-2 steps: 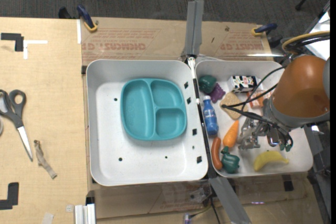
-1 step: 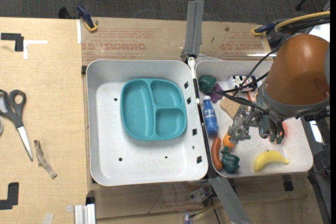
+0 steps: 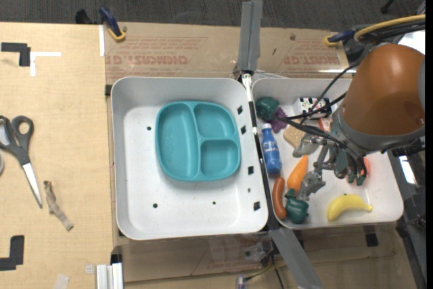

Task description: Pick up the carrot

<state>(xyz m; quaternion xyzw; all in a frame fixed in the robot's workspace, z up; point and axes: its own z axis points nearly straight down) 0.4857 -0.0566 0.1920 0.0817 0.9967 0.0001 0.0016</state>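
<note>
Item 1, the carrot (image 3: pixel 298 173): we log it in the right bin (image 3: pixel 385 213), lying at a slant with its orange body running up and right. We take it as our landmark. We judge it lies loose there, dropped among the other toys, not placed for an easy grasp.

Item 2, the gripper (image 3: pixel 312 183): it hangs just right of the carrot, low over the bin floor, under the arm's orange band (image 3: pixel 389 88). We judge the arm has this reach because the carrot sits toward the bin's inner side. We see nothing between the fingers, and we cannot tell whether they stand spread or closed, since cables and metal blur together.

Item 3, neighbours of the carrot:
- blue bottle (image 3: pixel 270 151), just left of it, along the dividing wall.
- red sausage (image 3: pixel 279 196), below and left, near its lower end.
- dark green toy (image 3: pixel 296 208), directly below, near its tip.
- banana (image 3: pixel 348 206), below and right, beyond the gripper.
- tan piece (image 3: pixel 293 137), just above.
- dark green vegetable (image 3: pixel 267 107), further above and left.

We judge the sausage, green toy and bottle crowd the carrot's lower and left sides, leaving little room for a finger.

Item 4, left of the carrot: left bin (image 3: pixel 135 199) with 1 teal divided plate (image 3: pixel 198 141); further left on the tabletop (image 3: pixel 54 145), scissors (image 3: pixel 21 149).
</note>
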